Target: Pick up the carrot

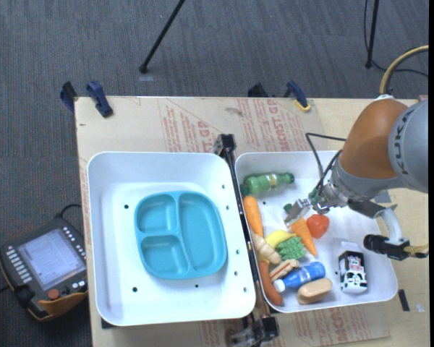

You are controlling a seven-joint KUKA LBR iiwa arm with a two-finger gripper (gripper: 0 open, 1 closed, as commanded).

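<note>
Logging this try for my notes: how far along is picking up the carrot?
Done: the arm has reached into the right bin, with the claw low among the toys. In hand: nothing that I can confirm. Left: the grasp and lift. One carrot lies by the left wall, another carrot just below the claw.

Toys crowded the right bin's (pixel 387 295) near edge; its far-right corner beyond the green bottle (pixel 267 183) lay open.
</note>
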